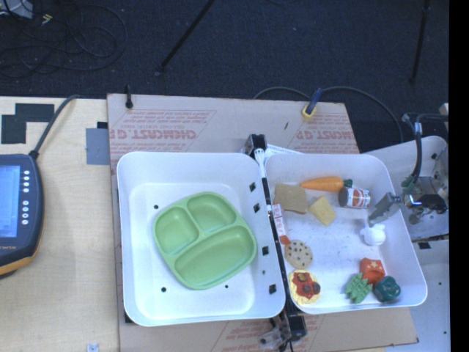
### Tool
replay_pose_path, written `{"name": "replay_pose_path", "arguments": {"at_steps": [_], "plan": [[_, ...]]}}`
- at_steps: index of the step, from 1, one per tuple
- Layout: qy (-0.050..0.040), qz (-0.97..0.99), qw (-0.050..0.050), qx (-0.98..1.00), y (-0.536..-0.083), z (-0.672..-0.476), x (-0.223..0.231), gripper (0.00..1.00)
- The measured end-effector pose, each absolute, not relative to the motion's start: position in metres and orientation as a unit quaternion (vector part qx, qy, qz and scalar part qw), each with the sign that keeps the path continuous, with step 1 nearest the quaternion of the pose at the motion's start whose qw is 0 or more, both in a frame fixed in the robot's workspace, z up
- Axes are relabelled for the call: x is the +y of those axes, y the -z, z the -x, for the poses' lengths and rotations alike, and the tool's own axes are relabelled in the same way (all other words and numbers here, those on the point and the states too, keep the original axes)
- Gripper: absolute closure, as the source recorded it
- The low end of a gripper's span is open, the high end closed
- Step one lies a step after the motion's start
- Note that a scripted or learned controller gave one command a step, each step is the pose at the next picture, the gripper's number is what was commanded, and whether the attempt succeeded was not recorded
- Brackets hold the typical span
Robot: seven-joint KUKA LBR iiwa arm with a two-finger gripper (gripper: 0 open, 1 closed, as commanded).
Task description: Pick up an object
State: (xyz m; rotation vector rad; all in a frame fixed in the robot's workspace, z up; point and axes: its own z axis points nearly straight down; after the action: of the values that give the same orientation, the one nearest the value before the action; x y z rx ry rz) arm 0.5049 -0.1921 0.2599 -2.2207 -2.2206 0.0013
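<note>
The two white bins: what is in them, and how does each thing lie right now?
Green three-compartment plastic plate: flat in left bin, nothing on it.
Orange toy carrot: lying on its side, right bin.
Small red-labelled can: tipped on its side.
Round brown cookie: lying flat.
Claw: over right bin's edge.

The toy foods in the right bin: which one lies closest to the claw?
The small white piece lies closest, just below the claw by the bin's right wall. The little can comes next, to the claw's left; the others lie farther off.
</note>
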Motion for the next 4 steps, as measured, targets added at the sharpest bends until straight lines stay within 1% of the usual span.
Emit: {"name": "replay_pose_path", "arguments": {"at_steps": [1, 2, 3, 4], "plan": [[0.0009, 0.706, 0.0, -0.708, -0.081, -0.583, -0.182, 0.0], [0.0003, 0.705, 0.001, -0.709, -0.089, -0.624, -0.104, 0.0], [-0.0018, 0.707, 0.002, -0.707, -0.088, -0.644, -0.103, 0.0], [-0.0022, 0.707, 0.001, -0.707, -0.088, -0.643, -0.083, 0.0]]}}
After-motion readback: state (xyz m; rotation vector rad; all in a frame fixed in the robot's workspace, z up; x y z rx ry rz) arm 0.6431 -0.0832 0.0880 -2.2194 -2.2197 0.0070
